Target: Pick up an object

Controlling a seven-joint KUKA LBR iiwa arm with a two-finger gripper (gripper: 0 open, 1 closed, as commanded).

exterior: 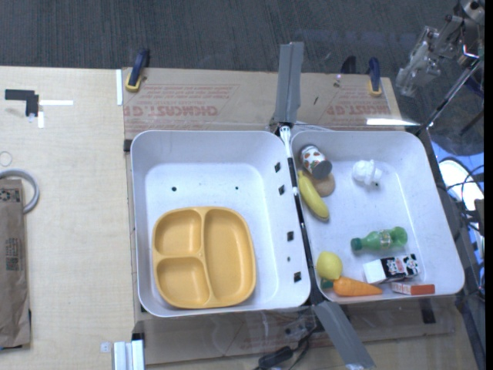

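Observation:
The right bin (pixel 431 206) holds several objects. A banana (pixel 313 196) lies near its left wall, with a small printed can (pixel 314 160) just above it. A white crumpled object (pixel 367 173) sits toward the back. A green bottle (pixel 379 240) lies on its side in the middle. Along the front are a lemon (pixel 329 265), a carrot (pixel 356 287), a black-and-white carton (pixel 393 268) and a small red box (pixel 413 289). My gripper (pixel 422 56) hangs at the top right, beyond the right bin's far corner and well away from every object.
The left bin (pixel 192 168) holds a yellow divided plate (pixel 204 255). A grey divider (pixel 289 91) runs between the bins at the back. Cardboard (pixel 208 102) lies behind both bins, held by blue clamps (pixel 139 68). A brown paper bag (pixel 11 260) sits far left.

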